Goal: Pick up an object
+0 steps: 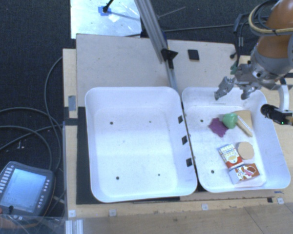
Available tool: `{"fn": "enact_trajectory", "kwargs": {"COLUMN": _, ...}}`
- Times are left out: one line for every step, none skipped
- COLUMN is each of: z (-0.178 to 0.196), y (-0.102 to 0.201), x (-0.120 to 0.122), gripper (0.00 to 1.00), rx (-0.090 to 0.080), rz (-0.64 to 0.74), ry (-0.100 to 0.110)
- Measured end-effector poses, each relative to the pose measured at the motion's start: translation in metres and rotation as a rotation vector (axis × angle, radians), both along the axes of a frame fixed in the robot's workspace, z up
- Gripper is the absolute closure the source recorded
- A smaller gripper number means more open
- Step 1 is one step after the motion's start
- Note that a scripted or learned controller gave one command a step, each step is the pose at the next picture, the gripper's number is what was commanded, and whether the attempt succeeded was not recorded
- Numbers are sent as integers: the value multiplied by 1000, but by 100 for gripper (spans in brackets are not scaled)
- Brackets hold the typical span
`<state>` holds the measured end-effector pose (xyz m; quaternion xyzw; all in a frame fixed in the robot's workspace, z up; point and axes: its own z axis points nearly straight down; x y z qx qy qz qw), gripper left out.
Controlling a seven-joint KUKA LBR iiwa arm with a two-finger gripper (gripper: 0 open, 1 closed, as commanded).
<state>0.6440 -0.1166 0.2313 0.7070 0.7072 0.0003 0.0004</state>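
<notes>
Lowest in right bin (278,172): red packet (245,172), untouched. Gripper (233,92) above far rim, jaws spread, pinching nothing (green object (229,120) nearest below). Nothing picked yet; descent, grasp, lift all remaining.

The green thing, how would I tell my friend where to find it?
Look in the right-hand bin, the one holding all the small items. Near its far end, just below the robot's tool, sits the green thing, touching a purple piece. It is the one bright green lump there.
</notes>
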Motion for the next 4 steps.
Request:
{"fn": "enact_trajectory", "kwargs": {"z": -92, "y": -36, "x": 47, "gripper": 0, "rx": 1, "rz": -2, "ry": 9}}
{"fn": "enact_trajectory", "kwargs": {"z": 35, "y": -52, "x": -39, "gripper": 0, "rx": -3, "rz": -1, "ry": -10}}
{"fn": "enact_trajectory", "kwargs": {"z": -62, "y": -44, "x": -81, "gripper": 0, "rx": 2, "rz": -1, "ry": 8}}
{"fn": "enact_trajectory", "kwargs": {"z": 25, "y": -54, "x": -162, "gripper": 0, "rx": -2, "rz": -3, "ry": -7}}
